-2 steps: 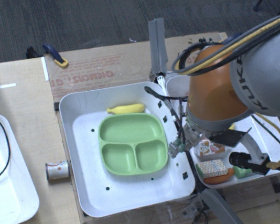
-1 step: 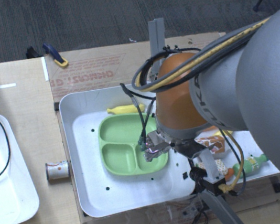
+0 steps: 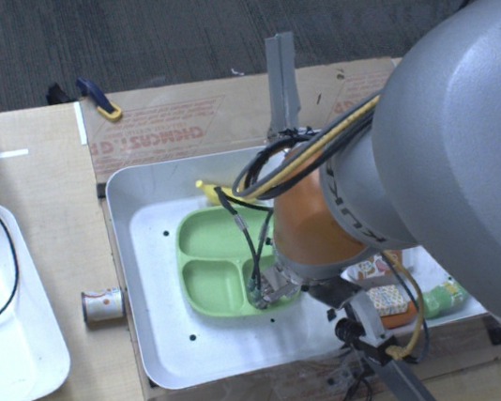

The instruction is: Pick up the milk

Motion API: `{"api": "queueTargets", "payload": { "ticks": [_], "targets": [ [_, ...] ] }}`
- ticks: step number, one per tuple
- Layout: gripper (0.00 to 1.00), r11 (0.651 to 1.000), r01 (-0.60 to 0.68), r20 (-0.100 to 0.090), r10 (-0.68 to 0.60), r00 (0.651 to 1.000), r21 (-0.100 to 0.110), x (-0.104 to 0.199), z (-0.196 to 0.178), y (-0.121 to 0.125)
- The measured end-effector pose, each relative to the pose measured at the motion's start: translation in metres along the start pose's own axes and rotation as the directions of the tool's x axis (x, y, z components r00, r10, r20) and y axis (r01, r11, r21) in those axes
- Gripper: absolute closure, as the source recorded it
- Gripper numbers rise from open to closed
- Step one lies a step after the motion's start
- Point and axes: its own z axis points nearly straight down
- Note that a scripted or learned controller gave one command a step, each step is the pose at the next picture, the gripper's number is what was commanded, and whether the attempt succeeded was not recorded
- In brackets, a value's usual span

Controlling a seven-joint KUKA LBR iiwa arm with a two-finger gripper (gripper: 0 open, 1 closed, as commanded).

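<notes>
The arm's orange band (image 3: 307, 223) and grey wrist hang over the middle of the right bin (image 3: 146, 260). Below them, the gripper (image 3: 268, 294) reaches down at the right rim of a green divided plate (image 3: 210, 268); the wrist and cables hide most of it. A small white and orange printed carton (image 3: 388, 298), possibly the milk, lies at the bin's right end, partly under the arm. It is right of the gripper and apart from it. A green packet (image 3: 443, 298) lies beside the carton.
A yellow item (image 3: 203, 187) pokes out behind the plate. The left bin (image 3: 14, 377) has a black cable across it. A small can (image 3: 103, 305) lies on the bench between the bins. A blue and yellow clamp (image 3: 98, 98) and a grey post (image 3: 284, 80) stand at the back.
</notes>
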Motion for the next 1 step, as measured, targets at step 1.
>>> {"api": "queueTargets", "payload": {
  "ticks": [1],
  "targets": [
    [0.0,1.0,0.004,-0.001,-0.004,1.0,-0.002,0.0008,-0.0012,0.0008]
  ]
}}
